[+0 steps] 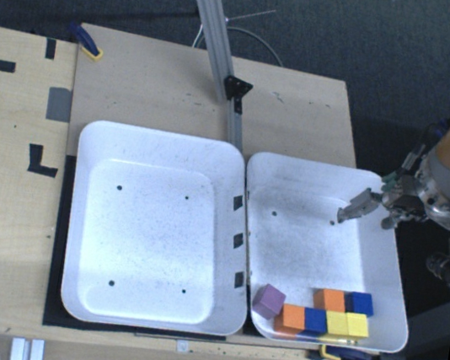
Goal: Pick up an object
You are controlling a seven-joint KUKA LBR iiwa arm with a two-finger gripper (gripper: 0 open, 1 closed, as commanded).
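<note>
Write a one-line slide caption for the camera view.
Gripper poised over the right bin, away from coloured blocks clustered at its near edge.

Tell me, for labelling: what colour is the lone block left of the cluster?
Purple block, seen in the camera view.

Two bins side by side, my gripper at the right one's far right edge.

The left bin [153, 227] touches the right bin [309, 240]. Blocks [322, 313] cluster along the right bin's near wall, touching one another; one more block [270, 299] lies just left of them. My gripper [372, 206] hangs over the far right rim, well apart from the blocks.
</note>
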